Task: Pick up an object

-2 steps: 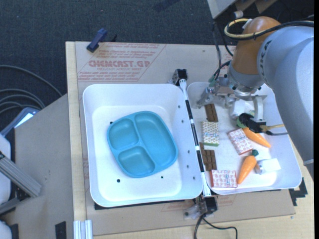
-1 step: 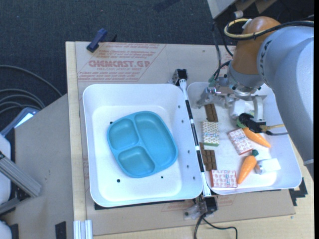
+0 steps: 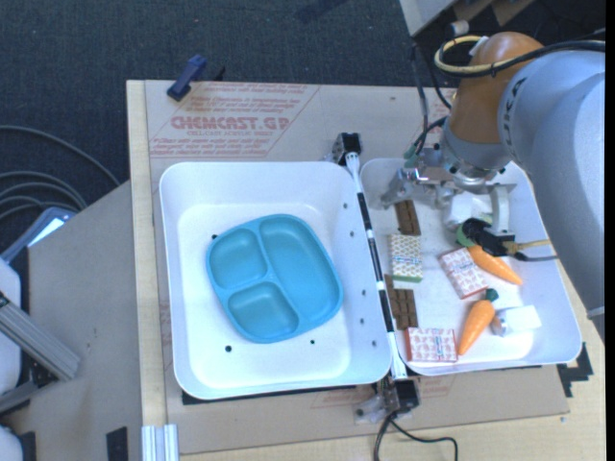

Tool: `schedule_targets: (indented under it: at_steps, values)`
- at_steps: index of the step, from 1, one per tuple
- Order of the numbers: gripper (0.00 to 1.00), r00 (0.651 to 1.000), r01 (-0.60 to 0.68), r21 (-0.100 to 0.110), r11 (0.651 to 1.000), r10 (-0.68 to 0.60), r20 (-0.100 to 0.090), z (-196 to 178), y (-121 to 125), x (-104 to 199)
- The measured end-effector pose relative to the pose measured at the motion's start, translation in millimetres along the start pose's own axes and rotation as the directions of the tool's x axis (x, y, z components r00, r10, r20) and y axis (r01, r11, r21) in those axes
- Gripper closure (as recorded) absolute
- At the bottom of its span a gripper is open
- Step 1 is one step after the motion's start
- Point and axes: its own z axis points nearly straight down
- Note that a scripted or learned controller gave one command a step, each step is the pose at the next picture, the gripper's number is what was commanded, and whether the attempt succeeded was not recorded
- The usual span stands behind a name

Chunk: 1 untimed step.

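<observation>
Arm [image 3: 567,123] cut off at right edge — its bulk hides the right bin's [image 3: 548,339] far corner; gripper [image 3: 452,195] fingers unresolved.

A robotics lab: cardboard-topped bench [image 3: 240,113], loose cables [image 3: 43,195], two white bins [image 3: 183,257].

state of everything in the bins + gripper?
blue divided plate: flat in left bin, compartments bare
upper carrot: lying in right bin
lower carrot: lying, tilted
chocolate bar: flat by the divider
gripper: low over right bin's far end
</observation>
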Motion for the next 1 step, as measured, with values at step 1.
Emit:
schedule_targets:
  at_steps: [1]
  values:
    - [0.00, 1.000, 0.000, 0.001, 1.000, 0.000, -0.001, -0.1, -2.7, 3.1]
